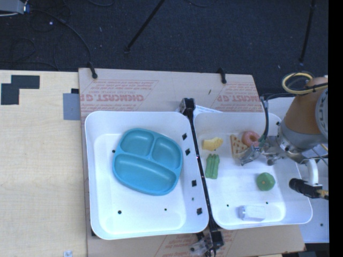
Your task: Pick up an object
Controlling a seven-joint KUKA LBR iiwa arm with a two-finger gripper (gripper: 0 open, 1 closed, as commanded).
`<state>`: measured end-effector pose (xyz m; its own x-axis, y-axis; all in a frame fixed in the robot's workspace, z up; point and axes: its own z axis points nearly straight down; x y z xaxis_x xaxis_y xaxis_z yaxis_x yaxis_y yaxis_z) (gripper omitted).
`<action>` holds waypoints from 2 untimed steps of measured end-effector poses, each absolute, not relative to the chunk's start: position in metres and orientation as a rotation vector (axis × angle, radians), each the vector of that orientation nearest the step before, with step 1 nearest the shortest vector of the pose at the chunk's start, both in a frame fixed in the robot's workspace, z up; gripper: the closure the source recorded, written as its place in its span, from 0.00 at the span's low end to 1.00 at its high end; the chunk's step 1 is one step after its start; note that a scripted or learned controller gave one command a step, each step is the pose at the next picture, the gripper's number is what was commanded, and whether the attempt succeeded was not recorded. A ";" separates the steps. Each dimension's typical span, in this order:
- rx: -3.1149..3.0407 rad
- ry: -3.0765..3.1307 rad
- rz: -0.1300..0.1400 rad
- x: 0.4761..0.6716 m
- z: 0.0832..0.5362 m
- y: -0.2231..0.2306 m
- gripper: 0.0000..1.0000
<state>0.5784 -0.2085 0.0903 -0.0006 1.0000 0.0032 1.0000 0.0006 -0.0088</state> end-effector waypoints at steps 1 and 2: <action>-2.216 -2.217 0.004 0.580 0.103 -0.209 1.00; -2.219 -2.224 -0.001 0.581 0.146 -0.204 1.00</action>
